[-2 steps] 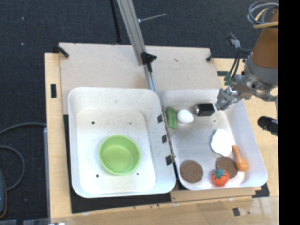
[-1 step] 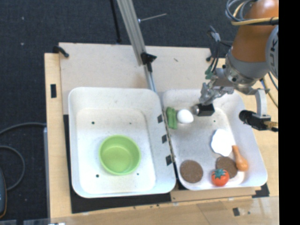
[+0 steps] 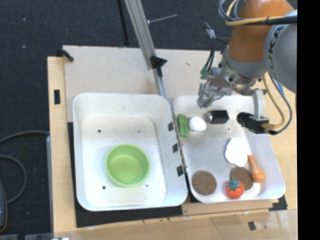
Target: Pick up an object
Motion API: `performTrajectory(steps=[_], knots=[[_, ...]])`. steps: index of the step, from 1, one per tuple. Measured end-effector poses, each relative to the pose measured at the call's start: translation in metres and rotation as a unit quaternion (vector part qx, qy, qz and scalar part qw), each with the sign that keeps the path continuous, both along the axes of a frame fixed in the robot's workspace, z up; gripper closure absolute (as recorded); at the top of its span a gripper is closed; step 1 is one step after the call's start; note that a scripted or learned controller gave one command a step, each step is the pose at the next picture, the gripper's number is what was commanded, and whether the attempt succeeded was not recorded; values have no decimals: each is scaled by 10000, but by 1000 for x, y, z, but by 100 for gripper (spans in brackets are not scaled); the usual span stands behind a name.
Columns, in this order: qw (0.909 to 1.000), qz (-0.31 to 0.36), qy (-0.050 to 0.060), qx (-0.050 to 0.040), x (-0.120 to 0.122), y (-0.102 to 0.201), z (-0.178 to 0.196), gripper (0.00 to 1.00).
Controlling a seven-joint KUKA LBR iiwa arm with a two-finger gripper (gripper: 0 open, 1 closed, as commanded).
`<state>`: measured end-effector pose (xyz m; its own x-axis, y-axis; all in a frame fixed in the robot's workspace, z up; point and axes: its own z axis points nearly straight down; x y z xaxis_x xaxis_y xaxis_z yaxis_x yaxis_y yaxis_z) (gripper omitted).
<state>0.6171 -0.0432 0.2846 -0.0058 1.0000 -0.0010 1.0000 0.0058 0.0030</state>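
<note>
My jaws (image 3: 206,100) hover over right bin (image 3: 270,156) far rim, nothing gripped; cannot tell their spread. White egg (image 3: 198,124) lies just below. Approach step; next: descend, centre over egg.

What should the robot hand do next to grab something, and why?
Probably drop a little toward the white egg. The gripper hangs over the right bin's far corner, and the egg, lying by a green piece, looks like the nearest thing below it. Nothing shows between its fingers.
</note>
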Motion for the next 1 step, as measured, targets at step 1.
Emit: performTrajectory(steps=[1], knots=[[10000, -3, -1, -2, 20, 44, -19, 100]])
